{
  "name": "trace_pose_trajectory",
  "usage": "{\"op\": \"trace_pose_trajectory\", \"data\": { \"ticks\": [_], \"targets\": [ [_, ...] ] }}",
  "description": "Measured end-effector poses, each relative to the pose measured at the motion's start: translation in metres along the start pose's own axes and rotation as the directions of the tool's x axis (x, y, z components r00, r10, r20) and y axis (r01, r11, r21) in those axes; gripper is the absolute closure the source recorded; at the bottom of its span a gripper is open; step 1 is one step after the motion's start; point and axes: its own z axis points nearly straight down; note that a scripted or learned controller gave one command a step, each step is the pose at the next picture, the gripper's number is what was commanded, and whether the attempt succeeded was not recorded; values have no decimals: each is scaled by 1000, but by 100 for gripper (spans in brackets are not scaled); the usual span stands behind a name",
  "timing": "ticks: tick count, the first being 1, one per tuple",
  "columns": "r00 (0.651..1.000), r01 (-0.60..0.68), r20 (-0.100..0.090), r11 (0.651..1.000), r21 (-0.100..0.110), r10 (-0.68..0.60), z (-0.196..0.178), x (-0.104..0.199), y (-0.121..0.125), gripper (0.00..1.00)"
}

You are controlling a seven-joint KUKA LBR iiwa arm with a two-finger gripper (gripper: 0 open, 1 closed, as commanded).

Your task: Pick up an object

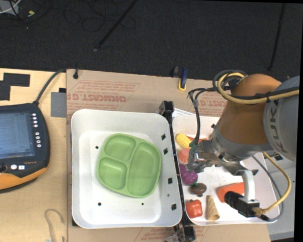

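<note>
The gripper hangs low in the right bin, to the right of the green plate. It is right above a purple piece, and I cannot tell whether it is open, closed or holding anything. A yellow piece and a pink one lie further up, also right of the plate. A brown lump, a red piece, a tan cone and an orange piece lie to the plate's lower right.

The grey arm bears the letters "KU". The cardboard sheet above the plate carries red print, upside down and too blurred to read.

The plate sits in the left bin. Left of the plate, a handheld screen unit rests on the tan bench. Dark carpet lies beyond.
</note>
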Motion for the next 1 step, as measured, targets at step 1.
{"op": "trace_pose_trajectory", "data": {
  "ticks": [1],
  "targets": [
    [1000,-2,1,1000,4,2,19,53,0,100]
  ]
}}
